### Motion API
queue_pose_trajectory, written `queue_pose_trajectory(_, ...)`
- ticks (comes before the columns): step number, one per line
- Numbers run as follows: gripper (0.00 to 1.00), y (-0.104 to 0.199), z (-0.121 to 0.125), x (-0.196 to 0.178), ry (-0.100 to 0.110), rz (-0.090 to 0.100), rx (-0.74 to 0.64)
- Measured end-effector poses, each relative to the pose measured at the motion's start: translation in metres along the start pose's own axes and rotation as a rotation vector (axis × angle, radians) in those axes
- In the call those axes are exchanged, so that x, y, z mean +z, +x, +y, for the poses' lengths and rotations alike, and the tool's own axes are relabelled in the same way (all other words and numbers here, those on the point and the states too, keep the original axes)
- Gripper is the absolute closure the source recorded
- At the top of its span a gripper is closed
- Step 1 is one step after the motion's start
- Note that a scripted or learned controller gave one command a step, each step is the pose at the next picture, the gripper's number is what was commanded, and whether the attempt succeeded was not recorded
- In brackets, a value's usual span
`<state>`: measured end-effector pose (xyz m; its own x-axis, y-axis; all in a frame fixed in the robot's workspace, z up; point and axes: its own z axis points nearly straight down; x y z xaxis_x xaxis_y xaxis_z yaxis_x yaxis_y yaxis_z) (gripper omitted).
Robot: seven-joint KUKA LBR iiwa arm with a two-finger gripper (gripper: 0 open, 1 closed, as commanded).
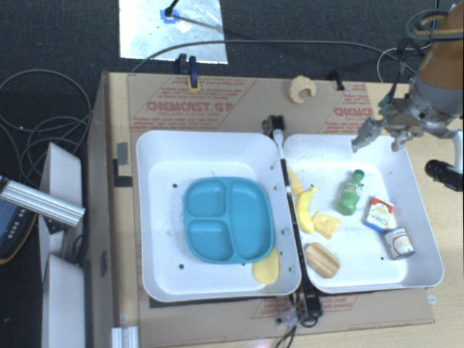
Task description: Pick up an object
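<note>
Bare white floor along right bin's (417, 194) far rim under spread, unladen gripper (380, 138)

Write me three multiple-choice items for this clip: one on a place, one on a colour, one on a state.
1. Where does the divided tray lie?
A. left bin
B. right bin
C. on the cardboard outside the bins

2. What colour is the small bottle?
A. red
B. green
C. blue

3. How do the fingers of the gripper stand?
A. shut on the bottle
B. shut on the banana
C. spread apart, holding nothing

Key: 1 A, the tray fills the middle of the left bin. 2 B, the bottle in the right bin is green. 3 C, both fingers hang apart above the right bin's far edge with nothing between them.
</note>
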<state>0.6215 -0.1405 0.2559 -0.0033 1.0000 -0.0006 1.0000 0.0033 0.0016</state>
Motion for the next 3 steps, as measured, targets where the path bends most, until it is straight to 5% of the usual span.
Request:
queue_pose_trajectory(1, 0.0, -0.028, 0.005, 0.126, 0.006, 0.001, 0.002)
queue_pose_trajectory(2, 0.0, 0.014, -0.038, 0.172, 0.003, 0.002, 0.001)
queue_pose_trajectory(3, 1.0, 0.013, -0.037, 0.161, -0.002, 0.0, 0.001)
